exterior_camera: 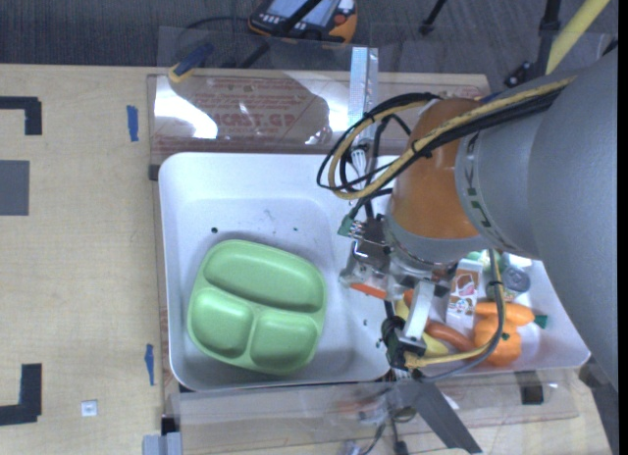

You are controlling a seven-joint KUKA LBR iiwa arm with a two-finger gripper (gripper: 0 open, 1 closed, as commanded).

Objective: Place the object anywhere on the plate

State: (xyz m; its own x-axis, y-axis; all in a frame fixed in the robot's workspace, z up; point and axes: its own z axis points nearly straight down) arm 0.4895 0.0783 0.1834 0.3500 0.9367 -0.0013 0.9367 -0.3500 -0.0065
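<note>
A green plate (257, 306) with three compartments lies in the left white bin (182, 198), toward its front. My gripper (394, 294) hangs low over the divide between the two bins, just right of the plate, with the grey arm and its orange band above it. Toy foods lie in the right bin (567, 340) under and beside the wrist: an orange carrot-like piece (500, 330), a red sausage shape (449, 333), a yellow piece (432, 347) and a small printed carton (466, 286). A thin orange-red sliver (368, 289) shows by the gripper. The wrist hides what is beneath it.
Black and yellow cables (363, 149) loop off the wrist over the back of the bins. A clear plastic panel (250, 110) stands behind the left bin. A handheld controller (299, 7) rests beyond the bench. The wooden bench top (74, 277) stretches to the left.
</note>
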